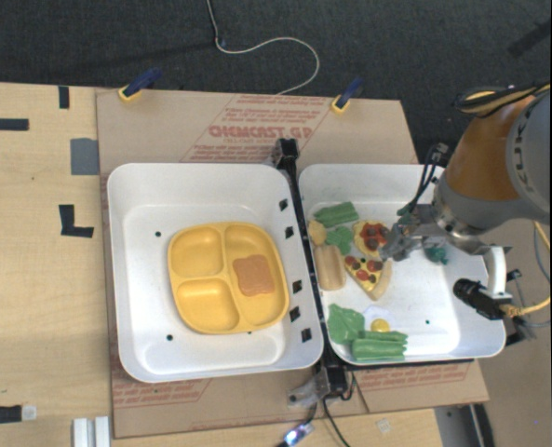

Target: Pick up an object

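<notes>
Two white bins side by side on the worktop: left bin (127,250) carrying one yellow divided plate (206,282) with one brown toast slice (253,275) in its 3 o'clock compartment. Right bin (443,343) crowded with toy food: one pizza slice (369,270) mid-bin, one bread stick (329,266) just beside it at 9 o'clock, three green leafy pieces (336,215) counted at 11, 7 and 6 o'clock, one small fried egg (380,325) near 6. Gripper (398,243) down at the pizza's 2 o'clock corner, over a small teal piece (436,250). Jaws open or closed? Cannot tell, nothing seen gripped. Likely target: the pizza slice. Probably light, stiff plastic, somewhat slippery, not fragile; best taken across the narrow width near the crust, edges pinched.
</notes>
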Motion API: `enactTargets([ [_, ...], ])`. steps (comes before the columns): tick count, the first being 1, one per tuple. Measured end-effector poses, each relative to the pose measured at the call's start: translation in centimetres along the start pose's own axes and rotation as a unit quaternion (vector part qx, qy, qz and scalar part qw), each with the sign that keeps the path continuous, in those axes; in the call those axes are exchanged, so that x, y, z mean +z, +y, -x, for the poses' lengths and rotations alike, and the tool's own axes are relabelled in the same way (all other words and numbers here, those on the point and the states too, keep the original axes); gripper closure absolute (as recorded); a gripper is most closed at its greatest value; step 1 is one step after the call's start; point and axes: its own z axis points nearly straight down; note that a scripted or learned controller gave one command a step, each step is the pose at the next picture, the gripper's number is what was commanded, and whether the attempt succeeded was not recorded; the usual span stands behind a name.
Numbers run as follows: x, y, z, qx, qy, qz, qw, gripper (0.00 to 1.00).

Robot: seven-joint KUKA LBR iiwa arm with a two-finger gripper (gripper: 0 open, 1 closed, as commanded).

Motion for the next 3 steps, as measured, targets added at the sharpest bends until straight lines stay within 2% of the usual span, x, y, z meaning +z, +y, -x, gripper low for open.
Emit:
enactTargets([
  [1,-4.4,-0.4,-0.2,0.000,0.000,0.000,1.0000,1.00],
  [2,-7.1,-0.4,-0.3,0.000,0.000,-0.001,1.0000,1.00],
  [3,-8.1,2.9,-4.5,-0.002,0.001,-0.001,1.0000,1.00],
])
